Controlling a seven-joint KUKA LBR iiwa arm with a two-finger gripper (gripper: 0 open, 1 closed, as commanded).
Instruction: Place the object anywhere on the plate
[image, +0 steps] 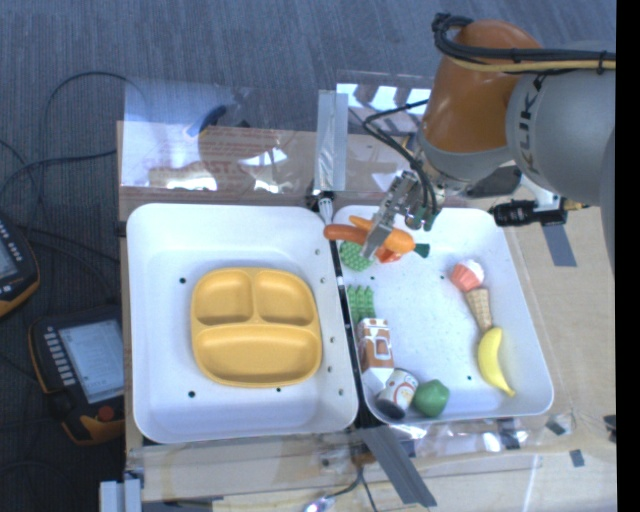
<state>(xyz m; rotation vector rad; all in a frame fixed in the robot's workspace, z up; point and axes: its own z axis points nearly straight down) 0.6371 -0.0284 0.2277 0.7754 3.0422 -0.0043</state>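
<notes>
Apparently early in the task, the claw (385, 232) sits clamped on the orange plastic carrot (395, 241) at the right white bin's (520, 300) upper left corner, while the yellow three-compartment plate (256, 327) in the left white bin (160, 240) awaits it.

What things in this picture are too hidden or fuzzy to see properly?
- Gripper, camera view: blurred, so whether it grips the orange carrot toy is unclear.
- Green toy: partly covered by the carrot, so its kind is unclear.
- Can: label too small to read.
</notes>
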